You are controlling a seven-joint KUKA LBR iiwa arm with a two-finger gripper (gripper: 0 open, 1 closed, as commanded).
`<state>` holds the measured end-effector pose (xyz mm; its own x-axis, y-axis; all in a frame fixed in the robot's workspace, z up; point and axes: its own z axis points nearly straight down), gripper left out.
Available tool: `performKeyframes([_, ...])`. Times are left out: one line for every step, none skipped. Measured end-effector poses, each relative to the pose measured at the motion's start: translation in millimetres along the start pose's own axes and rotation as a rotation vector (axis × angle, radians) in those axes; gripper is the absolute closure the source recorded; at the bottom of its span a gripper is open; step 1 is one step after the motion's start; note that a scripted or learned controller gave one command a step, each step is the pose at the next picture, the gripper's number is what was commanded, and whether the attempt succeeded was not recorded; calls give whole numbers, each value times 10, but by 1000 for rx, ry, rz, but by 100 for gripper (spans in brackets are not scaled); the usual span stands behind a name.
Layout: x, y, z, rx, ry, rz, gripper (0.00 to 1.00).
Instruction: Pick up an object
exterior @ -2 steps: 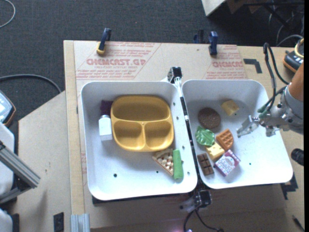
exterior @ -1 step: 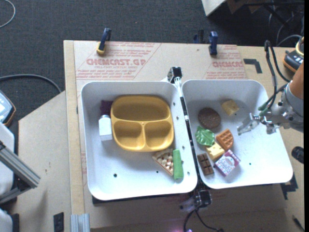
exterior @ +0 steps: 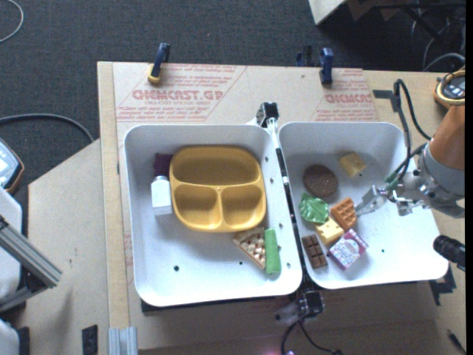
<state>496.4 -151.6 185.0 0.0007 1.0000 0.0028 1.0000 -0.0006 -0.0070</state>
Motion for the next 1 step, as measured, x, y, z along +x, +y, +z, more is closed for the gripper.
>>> performKeyframes([97,47,559,0,1,-1,0])
